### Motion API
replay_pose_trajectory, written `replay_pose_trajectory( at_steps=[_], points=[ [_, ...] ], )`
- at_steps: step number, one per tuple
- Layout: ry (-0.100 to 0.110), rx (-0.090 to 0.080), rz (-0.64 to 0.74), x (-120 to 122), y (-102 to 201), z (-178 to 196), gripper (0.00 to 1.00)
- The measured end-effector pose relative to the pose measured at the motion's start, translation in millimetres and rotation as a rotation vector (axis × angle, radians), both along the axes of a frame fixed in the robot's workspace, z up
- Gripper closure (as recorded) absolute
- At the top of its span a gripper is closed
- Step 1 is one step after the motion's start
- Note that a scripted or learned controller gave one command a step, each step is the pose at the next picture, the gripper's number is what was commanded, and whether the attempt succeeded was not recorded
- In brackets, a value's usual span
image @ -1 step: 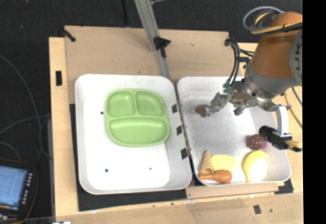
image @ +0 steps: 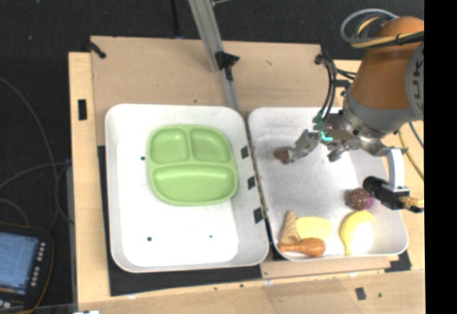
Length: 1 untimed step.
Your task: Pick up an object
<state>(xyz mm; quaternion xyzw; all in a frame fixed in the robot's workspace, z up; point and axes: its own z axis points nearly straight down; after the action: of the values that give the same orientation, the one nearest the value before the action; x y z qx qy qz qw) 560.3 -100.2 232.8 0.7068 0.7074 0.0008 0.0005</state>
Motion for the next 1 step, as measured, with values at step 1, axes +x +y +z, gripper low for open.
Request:
replay_pose_trajectory(
  at_steps=[1],
  points=[
    [0.006,-0.002,-0.002,3.8,-4.6,-61.6,0.00]
  ],
)
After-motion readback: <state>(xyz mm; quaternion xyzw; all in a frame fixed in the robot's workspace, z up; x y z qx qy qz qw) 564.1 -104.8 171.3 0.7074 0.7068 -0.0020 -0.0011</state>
